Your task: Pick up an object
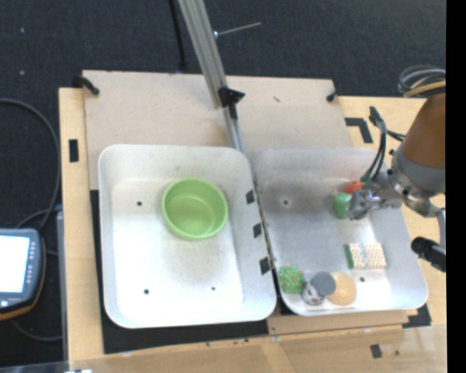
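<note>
My gripper (363, 205) is low over the right bin (311, 177), near its right side, at the end of the arm's orange band (429, 134). A small green object (342, 204) with a red-orange piece (352, 186) just above it lies directly at the gripper's left tip, touching it or nearly so. The gripper body hides whether the object sits between its tips. A checkered tan block (366, 255) lies below the gripper. Along the right bin's front edge sit a green knobbly ball (290, 278), a grey disc (321, 285) and a tan round object (342, 289).
The left bin (124, 286) holds a light green bowl (194, 207) near its middle. A slanted metal pole (206, 45) rises from behind the bins. A screen device (8, 270) sits off the bench at far left.
</note>
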Available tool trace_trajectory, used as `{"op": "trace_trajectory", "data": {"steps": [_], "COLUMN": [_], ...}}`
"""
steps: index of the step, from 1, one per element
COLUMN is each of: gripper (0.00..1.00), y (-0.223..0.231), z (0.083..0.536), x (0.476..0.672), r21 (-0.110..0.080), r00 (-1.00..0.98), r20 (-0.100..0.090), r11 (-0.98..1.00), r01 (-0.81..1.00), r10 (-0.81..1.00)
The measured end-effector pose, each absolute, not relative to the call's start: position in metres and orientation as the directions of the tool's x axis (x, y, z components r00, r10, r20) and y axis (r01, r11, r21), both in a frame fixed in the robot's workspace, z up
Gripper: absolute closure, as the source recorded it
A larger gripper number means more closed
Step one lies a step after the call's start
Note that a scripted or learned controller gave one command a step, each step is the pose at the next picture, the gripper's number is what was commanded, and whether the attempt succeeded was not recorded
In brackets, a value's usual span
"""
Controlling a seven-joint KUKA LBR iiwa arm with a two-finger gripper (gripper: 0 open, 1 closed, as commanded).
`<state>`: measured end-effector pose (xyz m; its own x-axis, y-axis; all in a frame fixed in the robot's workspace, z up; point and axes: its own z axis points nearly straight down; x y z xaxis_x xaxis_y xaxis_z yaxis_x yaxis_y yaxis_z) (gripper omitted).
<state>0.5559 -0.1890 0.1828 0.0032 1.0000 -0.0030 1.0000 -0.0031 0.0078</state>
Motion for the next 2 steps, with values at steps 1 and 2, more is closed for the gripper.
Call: {"op": "trace_trajectory", "data": {"steps": [1,2], "gripper": [1.0,1.0], "y": [-0.191,-0.192], "z": [0.237,0.211], "x": [0.558,0.558], "r21": [0.008,-0.001], "r00": [-0.003,0.0], "r20": [-0.003,-0.002], "r11": [0.003,0.0], "r01": [1.0,1.0], "r10": [1.0,1.0]}}
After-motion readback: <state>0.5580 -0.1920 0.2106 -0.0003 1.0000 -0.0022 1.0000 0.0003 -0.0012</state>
